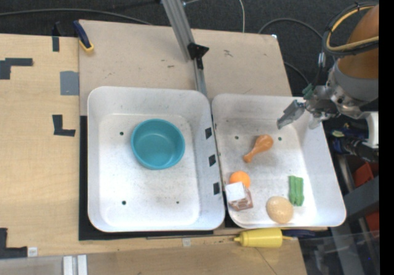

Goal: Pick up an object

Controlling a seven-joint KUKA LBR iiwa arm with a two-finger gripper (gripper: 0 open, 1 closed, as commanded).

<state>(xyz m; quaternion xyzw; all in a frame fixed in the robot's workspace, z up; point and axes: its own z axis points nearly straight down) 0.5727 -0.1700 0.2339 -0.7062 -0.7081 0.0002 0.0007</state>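
Right bin: orange drumstick-shaped toy [258, 148] lying slantwise mid-bin; orange ball [240, 178] touching white-and-brown block [238, 196]; beige egg [279, 210] beside green piece [296, 190]; left bin: teal bowl [158, 143] upright

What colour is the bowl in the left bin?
Teal blue; the bowl shows clearly in the camera view.

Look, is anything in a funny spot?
Yes. The yellow bottle lies on its side outside the right bin, against its near edge, while the other small things sit inside. The teal bowl sits alone in the left bin.
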